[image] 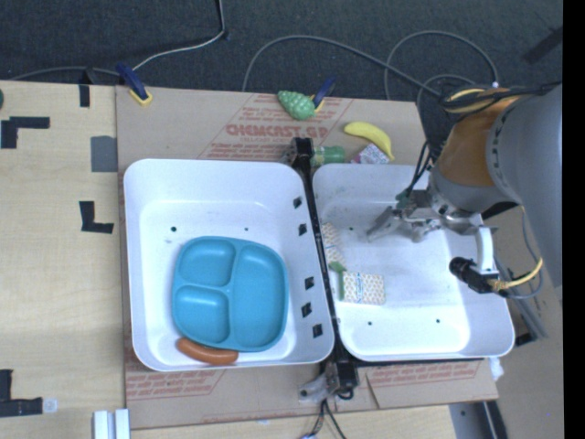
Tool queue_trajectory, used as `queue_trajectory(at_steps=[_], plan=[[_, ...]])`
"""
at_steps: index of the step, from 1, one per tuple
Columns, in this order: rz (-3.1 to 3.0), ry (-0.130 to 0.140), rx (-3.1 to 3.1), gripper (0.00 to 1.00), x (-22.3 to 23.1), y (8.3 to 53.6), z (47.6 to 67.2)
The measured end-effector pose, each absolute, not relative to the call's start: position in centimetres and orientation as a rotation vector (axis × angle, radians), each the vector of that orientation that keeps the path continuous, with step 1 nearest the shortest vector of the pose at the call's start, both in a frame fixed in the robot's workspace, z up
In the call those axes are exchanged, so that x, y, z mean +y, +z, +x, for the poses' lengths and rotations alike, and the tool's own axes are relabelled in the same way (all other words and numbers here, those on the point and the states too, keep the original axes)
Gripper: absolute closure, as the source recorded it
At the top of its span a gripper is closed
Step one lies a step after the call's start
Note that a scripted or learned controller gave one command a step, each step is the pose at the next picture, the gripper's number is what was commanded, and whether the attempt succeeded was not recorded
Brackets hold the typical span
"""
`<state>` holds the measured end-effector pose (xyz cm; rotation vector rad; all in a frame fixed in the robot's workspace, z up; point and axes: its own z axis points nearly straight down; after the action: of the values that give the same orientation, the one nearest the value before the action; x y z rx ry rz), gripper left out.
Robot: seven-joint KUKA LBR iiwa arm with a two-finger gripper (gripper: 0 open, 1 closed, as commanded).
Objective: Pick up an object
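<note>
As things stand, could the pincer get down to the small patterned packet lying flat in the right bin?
Probably yes. The small patterned packet lies flat on the right white bin's floor with nothing on top, and the pincer hangs over the same bin close by. Its flatness could make gripping hard.

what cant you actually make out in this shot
- Gripper, camera view: too small and blurred against the right bin to tell its state or whether it holds anything.
- Patterned packet in the right bin: print too small to read.
- Orange sausage, left bin: upper edge tucked under the blue plate.
- Items behind the bins, near the banana: partly hidden by the bin rim, unidentifiable.
</note>
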<state>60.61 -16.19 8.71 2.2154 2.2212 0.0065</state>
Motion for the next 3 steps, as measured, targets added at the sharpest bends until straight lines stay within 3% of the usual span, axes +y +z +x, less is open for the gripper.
queue_trajectory(at_steps=[1, 2, 3], plan=[[2.216, 0.002, 2.222, 0.0, -12.9, 8.6, 66.9], [2.219, -0.001, 2.221, 0.0, -10.9, 8.6, 63.4], [2.218, 0.001, 2.222, 0.0, -10.0, 8.5, 66.9]])
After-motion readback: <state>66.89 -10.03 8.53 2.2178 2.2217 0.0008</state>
